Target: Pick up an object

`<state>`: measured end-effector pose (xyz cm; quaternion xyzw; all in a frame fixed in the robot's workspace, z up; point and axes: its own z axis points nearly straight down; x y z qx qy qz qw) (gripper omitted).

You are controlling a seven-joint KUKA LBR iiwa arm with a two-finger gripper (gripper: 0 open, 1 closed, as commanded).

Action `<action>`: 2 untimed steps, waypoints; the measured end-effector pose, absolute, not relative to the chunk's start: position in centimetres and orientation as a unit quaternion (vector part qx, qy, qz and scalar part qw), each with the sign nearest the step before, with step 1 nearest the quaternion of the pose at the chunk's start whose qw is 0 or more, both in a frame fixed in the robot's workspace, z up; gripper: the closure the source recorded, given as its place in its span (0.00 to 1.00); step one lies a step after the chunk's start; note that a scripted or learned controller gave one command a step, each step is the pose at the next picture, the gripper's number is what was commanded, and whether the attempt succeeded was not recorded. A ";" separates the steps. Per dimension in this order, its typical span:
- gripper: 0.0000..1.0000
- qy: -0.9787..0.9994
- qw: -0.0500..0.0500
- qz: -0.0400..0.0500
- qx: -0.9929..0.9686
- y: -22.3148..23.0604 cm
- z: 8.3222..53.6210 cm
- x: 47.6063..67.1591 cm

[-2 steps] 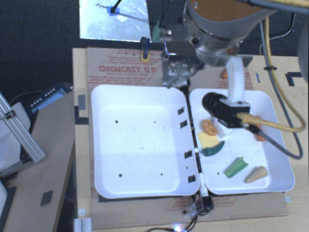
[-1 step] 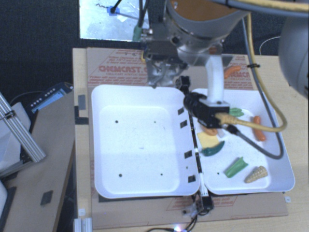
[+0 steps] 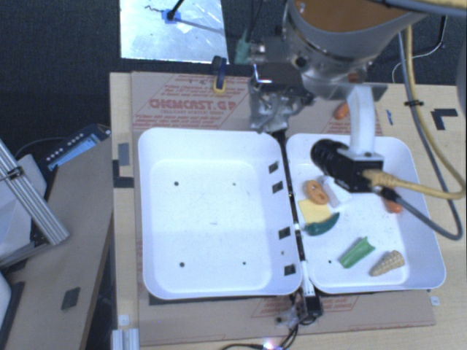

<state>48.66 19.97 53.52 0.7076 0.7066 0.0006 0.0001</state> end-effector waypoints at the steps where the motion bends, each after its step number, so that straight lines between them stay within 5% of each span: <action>1: 1.00 0.709 0.000 0.001 0.706 22.0 53.5 48.6; 2: 1.00 0.709 0.000 0.001 0.705 23.5 53.5 48.6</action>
